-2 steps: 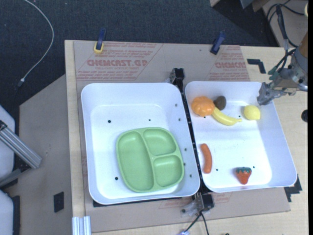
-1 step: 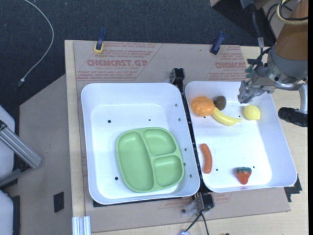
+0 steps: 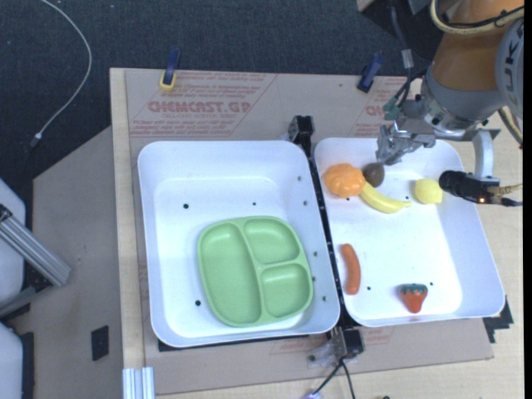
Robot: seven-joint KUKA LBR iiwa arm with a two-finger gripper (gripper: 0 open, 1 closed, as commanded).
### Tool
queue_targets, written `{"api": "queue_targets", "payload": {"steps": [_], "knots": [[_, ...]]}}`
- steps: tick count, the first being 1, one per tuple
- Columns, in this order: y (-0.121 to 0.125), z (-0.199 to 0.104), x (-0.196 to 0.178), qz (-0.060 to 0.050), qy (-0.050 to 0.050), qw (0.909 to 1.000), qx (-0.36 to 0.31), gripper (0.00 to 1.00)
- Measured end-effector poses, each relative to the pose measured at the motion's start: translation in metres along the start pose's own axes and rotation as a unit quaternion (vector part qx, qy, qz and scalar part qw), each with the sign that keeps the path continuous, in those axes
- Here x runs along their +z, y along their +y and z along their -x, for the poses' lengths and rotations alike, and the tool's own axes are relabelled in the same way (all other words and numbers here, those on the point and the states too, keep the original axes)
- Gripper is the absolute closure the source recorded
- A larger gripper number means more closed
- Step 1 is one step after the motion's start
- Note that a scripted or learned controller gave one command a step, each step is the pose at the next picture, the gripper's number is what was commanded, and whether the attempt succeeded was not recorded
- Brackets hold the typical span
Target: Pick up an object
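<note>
My gripper (image 3: pixel 392 150) hangs over the far end of the right bin (image 3: pixel 465 256), at the bin's back edge. Just below it lie a small brown round object (image 3: pixel 374 174), an orange (image 3: pixel 342 179) and a banana (image 3: pixel 383 200), all close together. A yellow lemon (image 3: pixel 427 191) rests to the right of the banana. Nearer the front of the same bin lie a red-orange sausage (image 3: pixel 351 268) and a strawberry (image 3: pixel 413 296). Nothing is seen held in the gripper.
The left bin (image 3: pixel 166 223) holds a green divided plate (image 3: pixel 253 268). A black divider (image 3: pixel 320 223) runs between the bins. A black cylindrical part (image 3: pixel 465 185) sticks out from the arm over the right bin's far right side.
</note>
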State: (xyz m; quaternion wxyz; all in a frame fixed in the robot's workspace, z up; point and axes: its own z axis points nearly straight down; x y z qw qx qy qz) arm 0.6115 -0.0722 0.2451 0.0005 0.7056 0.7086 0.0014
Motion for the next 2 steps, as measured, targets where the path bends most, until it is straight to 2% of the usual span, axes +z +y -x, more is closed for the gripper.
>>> {"api": "queue_targets", "payload": {"steps": [2], "knots": [[0.025, -0.116, 0.005, 0.0, 0.0, 1.0, -0.001, 1.0]]}}
